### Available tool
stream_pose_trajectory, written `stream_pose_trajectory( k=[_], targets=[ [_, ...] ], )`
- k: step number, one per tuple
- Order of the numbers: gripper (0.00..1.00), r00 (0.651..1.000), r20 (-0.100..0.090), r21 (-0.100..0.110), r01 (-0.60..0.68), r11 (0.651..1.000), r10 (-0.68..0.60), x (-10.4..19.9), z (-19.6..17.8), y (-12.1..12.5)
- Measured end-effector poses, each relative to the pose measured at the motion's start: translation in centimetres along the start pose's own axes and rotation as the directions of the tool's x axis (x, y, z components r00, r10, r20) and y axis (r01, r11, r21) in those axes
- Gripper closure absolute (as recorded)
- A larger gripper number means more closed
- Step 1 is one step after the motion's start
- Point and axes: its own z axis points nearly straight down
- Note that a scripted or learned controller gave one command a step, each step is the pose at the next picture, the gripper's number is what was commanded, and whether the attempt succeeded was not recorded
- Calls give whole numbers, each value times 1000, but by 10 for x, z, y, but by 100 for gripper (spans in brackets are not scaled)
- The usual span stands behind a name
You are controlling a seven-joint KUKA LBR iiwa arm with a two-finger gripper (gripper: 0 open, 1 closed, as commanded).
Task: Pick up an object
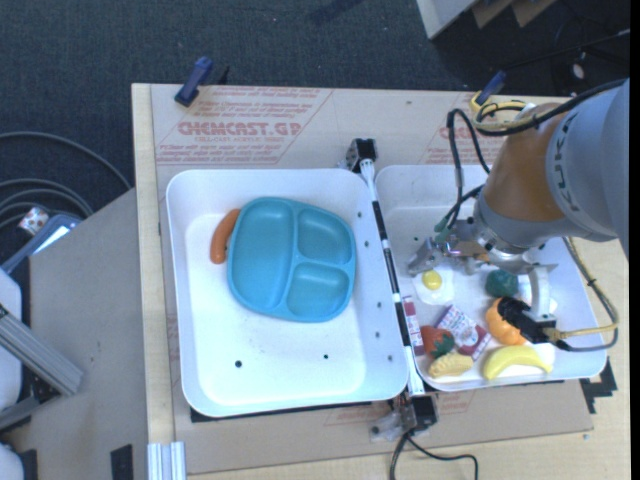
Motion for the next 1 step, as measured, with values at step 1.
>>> stream_pose_trajectory(
  k=[1],
  targets=[
    [100, 1000, 0, -3, -1, 1000, 1, 0, -11, 1]
  ],
)
